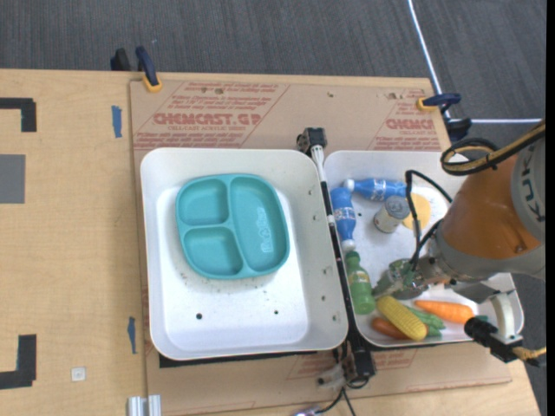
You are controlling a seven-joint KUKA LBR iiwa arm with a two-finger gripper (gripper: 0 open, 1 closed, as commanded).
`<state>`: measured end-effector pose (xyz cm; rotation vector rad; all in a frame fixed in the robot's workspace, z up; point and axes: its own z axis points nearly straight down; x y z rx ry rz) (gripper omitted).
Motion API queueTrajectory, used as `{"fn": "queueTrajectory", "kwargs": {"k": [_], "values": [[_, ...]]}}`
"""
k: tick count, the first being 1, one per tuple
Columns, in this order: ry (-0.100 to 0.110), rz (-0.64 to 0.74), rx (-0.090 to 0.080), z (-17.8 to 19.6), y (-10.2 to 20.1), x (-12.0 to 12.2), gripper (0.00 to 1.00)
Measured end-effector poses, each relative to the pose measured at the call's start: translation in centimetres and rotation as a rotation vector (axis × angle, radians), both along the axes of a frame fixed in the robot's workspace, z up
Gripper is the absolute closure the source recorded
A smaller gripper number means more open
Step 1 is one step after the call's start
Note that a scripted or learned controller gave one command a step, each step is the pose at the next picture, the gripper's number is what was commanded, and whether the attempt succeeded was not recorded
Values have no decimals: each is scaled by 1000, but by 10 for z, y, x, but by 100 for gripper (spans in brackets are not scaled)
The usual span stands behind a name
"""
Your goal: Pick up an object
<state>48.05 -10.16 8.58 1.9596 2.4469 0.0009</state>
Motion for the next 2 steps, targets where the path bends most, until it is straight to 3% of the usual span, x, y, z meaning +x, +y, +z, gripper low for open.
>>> {"fn": "queueTrajectory", "kwargs": {"k": [1, 2], "values": [[-3, 0, 1, 10, 1, 1, 100], [4, -345, 5, 111, 54, -1, 100]]}}
